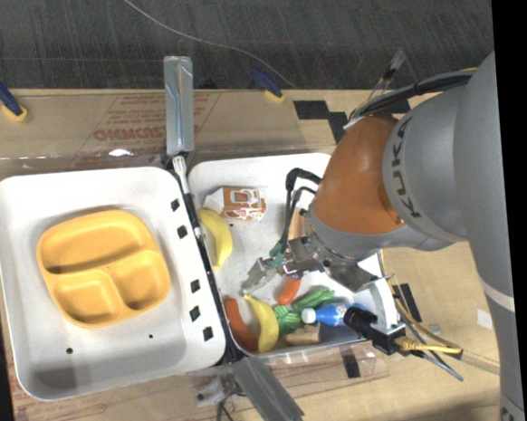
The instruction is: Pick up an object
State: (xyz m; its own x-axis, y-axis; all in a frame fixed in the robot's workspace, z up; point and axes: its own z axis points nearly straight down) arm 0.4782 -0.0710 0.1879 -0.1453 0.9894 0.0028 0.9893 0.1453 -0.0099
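Observation:
The right bin (pixel 307 167) holds a heap of small things. My gripper (pixel 264 269) hangs over the middle of this bin, open, with nothing between its fingers. Just below and right of it lies a small orange-red piece (pixel 289 290). A yellow banana (pixel 217 238) rests against the bin's left wall, and an orange and white carton (pixel 244 203) sits at the back. Along the front lie a second yellow banana (pixel 266 323), a red piece (pixel 239 323), a green toy (pixel 313 298), a blue and white piece (pixel 329 315) and a tan block (pixel 302 336).
The left bin (pixel 39 359) carries a yellow divided tray (pixel 103 266). A grey divider bar (pixel 179 103) with clips runs between the bins. The arm's orange band and grey body cover the right bin's right side.

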